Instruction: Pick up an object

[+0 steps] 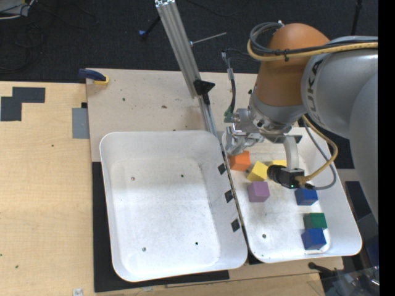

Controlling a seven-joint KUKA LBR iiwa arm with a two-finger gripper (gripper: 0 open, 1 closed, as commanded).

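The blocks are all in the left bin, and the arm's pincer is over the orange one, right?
Not quite. The camera view shows the blocks in the right bin, not the left. The pincer is indeed over the orange block.

Two white bins are counted on the bench: a left bin (pixel 123 165) and a right bin (pixel 345 227). Six blocks are counted, all in the right bin: one orange block (pixel 240 161) at the far left, one yellow block (pixel 259 171) beside it, one purple block (pixel 258 191) just nearer, two blue blocks (pixel 306 196) (pixel 313 238), and one green block (pixel 316 219) between the blues. One arm (pixel 321 73) is seen.
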